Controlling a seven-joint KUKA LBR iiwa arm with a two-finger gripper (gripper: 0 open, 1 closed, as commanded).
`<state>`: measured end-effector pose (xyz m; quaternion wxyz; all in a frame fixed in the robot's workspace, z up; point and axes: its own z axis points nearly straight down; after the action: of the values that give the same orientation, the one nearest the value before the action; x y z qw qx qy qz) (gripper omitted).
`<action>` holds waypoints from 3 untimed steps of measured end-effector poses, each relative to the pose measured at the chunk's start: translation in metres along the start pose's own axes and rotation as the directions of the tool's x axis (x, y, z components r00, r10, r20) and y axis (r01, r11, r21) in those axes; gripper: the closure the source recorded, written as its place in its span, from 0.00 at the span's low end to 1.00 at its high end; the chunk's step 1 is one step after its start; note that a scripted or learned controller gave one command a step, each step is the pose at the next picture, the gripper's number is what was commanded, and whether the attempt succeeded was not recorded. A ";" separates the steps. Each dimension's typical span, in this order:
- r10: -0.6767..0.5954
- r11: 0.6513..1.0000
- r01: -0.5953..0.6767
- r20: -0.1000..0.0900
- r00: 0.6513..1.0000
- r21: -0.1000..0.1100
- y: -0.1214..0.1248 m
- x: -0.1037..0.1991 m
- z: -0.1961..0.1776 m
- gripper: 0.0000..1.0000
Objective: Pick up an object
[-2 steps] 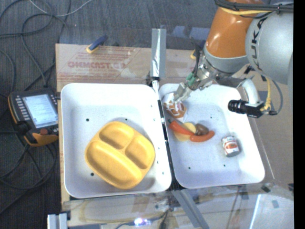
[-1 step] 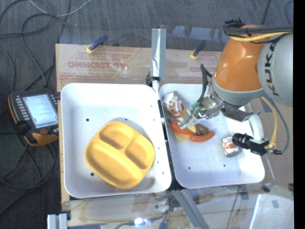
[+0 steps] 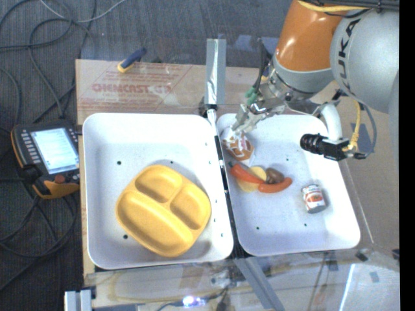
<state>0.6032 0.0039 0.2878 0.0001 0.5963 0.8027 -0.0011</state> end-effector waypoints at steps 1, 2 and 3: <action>-0.001 1.000 0.001 0.001 1.000 0.002 0.000 0.000 -0.009 1.00; -0.001 1.000 0.001 0.002 1.000 0.002 0.000 0.000 -0.008 0.00; -0.060 0.998 0.060 0.000 0.998 0.002 -0.053 -0.066 0.055 0.00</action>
<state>0.5716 -0.0750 0.2327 -0.0004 0.5721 0.8202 -0.0017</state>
